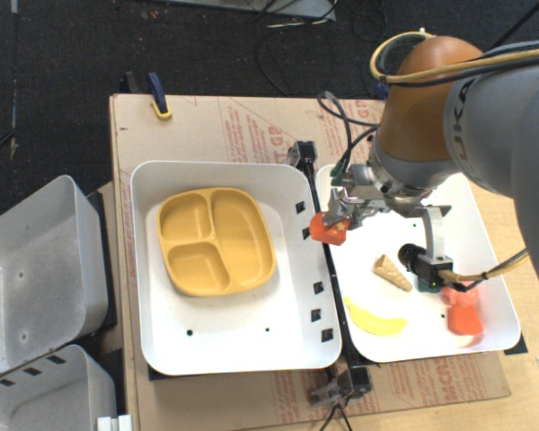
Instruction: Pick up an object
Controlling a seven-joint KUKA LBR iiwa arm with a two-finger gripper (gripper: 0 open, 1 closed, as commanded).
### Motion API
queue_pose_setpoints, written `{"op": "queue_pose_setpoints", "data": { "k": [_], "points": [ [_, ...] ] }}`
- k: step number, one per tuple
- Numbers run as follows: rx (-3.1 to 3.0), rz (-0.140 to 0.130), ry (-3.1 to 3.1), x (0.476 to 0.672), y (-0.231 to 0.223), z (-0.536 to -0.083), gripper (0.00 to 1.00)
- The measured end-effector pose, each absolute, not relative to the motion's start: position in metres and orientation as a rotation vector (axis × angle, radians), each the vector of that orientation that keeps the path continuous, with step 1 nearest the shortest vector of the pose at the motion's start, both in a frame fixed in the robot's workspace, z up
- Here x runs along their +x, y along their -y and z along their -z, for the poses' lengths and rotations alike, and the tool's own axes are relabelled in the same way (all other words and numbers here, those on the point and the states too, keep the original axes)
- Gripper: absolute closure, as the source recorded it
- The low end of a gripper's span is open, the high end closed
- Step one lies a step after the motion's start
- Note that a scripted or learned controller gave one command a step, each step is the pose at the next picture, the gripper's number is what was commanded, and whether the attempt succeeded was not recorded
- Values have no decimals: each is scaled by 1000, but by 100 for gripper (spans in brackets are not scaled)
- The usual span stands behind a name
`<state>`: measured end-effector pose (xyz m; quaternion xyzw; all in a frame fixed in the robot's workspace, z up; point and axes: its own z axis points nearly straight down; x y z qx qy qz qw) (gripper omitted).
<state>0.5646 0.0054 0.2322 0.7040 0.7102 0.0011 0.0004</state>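
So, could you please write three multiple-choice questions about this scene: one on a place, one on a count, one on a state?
1. Where does the yellow divided plastic plate lie?
A. in the left white bin
B. in the right white bin
C. on the cardboard

2. How many compartments does the plate have?
A. two
B. three
C. four

3. The tan wedge-shaped piece and the yellow curved banana-like piece are:
A. touching
B. stacked
C. apart

Answers:
1 A, as the plate rests on the left bin's floor.
2 B, as its ridges split it into three.
3 C, as white bin floor shows between the two pieces.
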Motion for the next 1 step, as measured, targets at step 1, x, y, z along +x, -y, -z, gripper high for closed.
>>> {"op": "queue_pose_setpoints", "data": {
  "k": [1],
  "points": [
    [2212, -5, -2229, 591, -58, -240, 100]
  ]
}}
